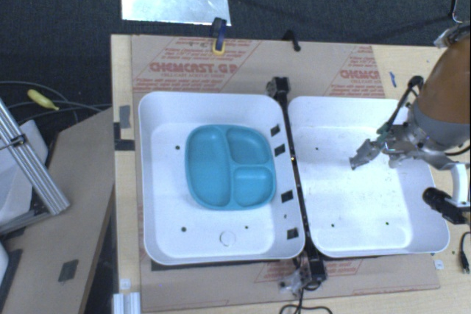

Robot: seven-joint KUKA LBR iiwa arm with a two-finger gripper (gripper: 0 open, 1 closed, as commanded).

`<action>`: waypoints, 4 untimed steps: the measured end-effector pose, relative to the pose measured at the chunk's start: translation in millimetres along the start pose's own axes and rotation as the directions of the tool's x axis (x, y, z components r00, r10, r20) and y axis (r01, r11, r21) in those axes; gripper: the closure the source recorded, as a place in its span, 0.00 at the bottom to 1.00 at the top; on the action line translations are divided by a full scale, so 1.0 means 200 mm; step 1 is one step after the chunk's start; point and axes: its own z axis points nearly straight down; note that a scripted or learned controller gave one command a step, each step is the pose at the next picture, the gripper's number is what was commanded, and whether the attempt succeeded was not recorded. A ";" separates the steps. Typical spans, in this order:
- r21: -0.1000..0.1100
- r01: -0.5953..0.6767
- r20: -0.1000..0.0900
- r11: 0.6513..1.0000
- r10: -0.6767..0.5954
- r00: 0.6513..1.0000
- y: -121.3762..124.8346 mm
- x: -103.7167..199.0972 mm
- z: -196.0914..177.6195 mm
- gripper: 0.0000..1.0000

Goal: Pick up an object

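Observation:
A blue divided plate (229,167) lies flat in the middle of the left bin (156,121). My gripper (361,157) hangs over the right bin (353,220), in its upper right part, pointing left. It is well apart from the plate, across the divider between the bins. I see nothing in the gripper. The arm's orange band (449,88) rises behind it at the right edge.
A small pale round mark (227,237) sits near the left bin's front wall. Black clips (280,151) line the seam between the bins. A black fitting (441,202) juts over the right bin's right rim. Cardboard (191,66) lies under both bins.

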 end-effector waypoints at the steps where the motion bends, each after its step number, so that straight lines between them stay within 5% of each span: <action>1: 0.011 -0.006 -0.001 1.000 0.006 1.000 -0.13 -0.17 0.52 0.00; 2: -0.005 0.006 0.000 1.000 -0.006 1.000 0.16 -0.02 0.53 0.00; 3: 0.003 -0.005 0.001 1.000 0.005 1.000 -0.05 -0.20 0.53 0.00; 4: -0.005 0.005 0.001 1.000 -0.005 1.000 0.26 -0.07 0.53 0.00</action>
